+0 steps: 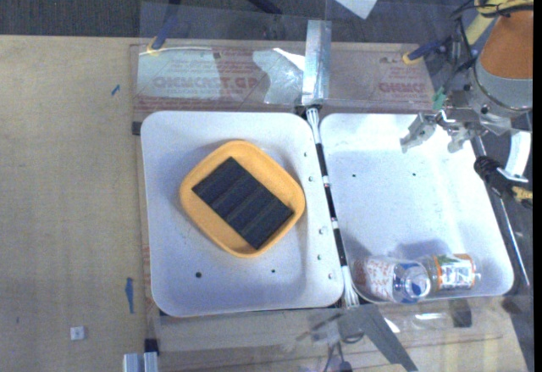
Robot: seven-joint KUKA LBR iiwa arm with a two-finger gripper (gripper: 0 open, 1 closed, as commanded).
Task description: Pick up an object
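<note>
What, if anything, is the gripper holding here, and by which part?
Nothing. The gripper hangs open above the back of the right bin, with nothing between its fingers; the bottle lies at the bin's front edge.

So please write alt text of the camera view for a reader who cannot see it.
Two white bins sit side by side: the left bin holds a yellow tray with a dark ribbed insert, and the right bin holds a bottle lying at its near edge. The gripper hangs open over the right bin's far corner, holding nothing.

grey arm (506, 91) w/ orange band, yellow cable
</note>
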